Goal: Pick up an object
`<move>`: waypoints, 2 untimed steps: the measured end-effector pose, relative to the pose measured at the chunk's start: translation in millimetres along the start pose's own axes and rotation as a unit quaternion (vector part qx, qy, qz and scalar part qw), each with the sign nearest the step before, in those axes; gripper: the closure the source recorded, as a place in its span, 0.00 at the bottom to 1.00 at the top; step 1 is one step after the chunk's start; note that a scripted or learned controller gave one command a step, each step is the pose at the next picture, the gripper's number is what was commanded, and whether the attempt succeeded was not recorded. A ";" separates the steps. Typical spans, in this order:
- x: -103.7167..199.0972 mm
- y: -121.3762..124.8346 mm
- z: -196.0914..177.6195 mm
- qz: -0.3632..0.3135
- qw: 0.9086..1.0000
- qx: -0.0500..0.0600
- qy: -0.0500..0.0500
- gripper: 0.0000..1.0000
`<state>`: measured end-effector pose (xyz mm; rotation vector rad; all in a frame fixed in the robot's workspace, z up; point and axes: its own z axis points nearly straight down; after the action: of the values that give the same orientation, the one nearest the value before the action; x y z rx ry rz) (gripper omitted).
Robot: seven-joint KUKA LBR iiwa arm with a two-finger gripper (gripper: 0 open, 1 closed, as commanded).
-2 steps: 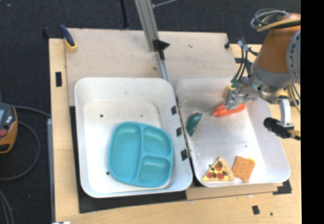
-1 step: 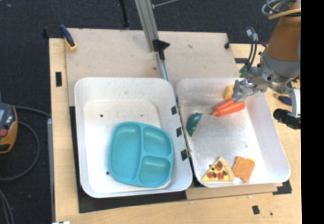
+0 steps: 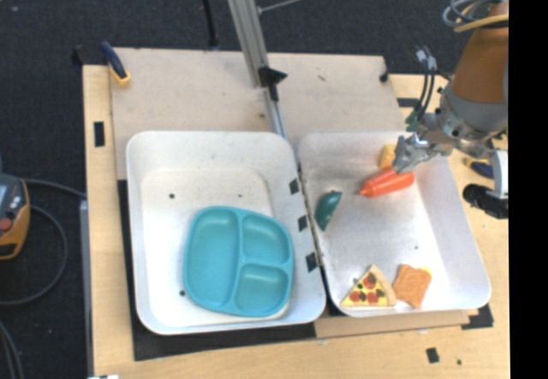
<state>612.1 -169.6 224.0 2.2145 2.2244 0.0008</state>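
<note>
My gripper (image 3: 409,156) hangs over the back part of the right bin (image 3: 445,257), reaching in from the right. Directly below and left of it lies an orange carrot (image 3: 387,183), its right end close under the gripper's tip. A small yellow piece (image 3: 388,155) sits just behind the carrot, partly hidden by the gripper. A dark teal object (image 3: 327,208) rests against the bin's left wall. At the front of the bin lie a pizza slice (image 3: 370,289) and an orange cracker-like square (image 3: 412,284).
The left bin (image 3: 154,163) holds a blue divided plate (image 3: 238,260). A metal post (image 3: 248,22) rises from the bench behind the bins. Cables and a blue clamp (image 3: 116,62) sit at the bench's edges.
</note>
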 end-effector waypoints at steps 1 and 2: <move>59.6 -0.3 -5.5 -0.001 1.000 0.000 0.002 1.00; 112.9 -6.5 -18.5 -0.002 1.000 0.000 0.002 1.00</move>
<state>605.0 -56.7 242.3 2.2131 2.2302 0.0040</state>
